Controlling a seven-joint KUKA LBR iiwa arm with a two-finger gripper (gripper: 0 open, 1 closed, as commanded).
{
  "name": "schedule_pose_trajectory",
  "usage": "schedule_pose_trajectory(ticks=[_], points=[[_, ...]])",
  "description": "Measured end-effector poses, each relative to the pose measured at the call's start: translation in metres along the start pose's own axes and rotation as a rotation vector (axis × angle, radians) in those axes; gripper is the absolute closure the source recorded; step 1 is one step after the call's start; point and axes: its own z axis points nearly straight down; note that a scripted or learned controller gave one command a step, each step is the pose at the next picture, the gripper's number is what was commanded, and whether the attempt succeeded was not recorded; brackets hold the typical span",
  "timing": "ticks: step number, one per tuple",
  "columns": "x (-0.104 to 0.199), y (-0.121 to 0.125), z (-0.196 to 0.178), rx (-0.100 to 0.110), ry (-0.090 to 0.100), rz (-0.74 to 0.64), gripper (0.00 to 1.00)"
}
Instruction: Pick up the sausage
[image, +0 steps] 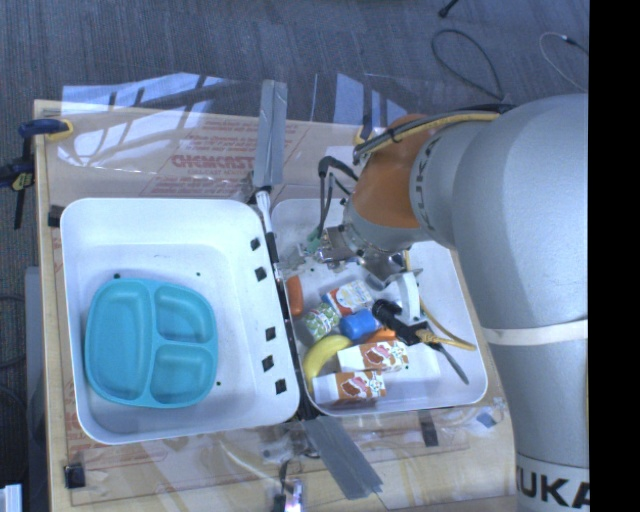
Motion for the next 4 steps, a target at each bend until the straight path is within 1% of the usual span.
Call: schedule_pose_trajectory(ticks=[1,2,3,4], points=[[0.009,0.003,-0.013,0.004,0.019,-0.013,1.0],[0.006,0.003,-0.014,0.003,0.015,-0.01,0.0],[-0.017,0.018,0.005,0.012,0.011,-0.148,0.0],[-0.014,0.017,-0.001,0.019,0.015,-0.153,1.0]])
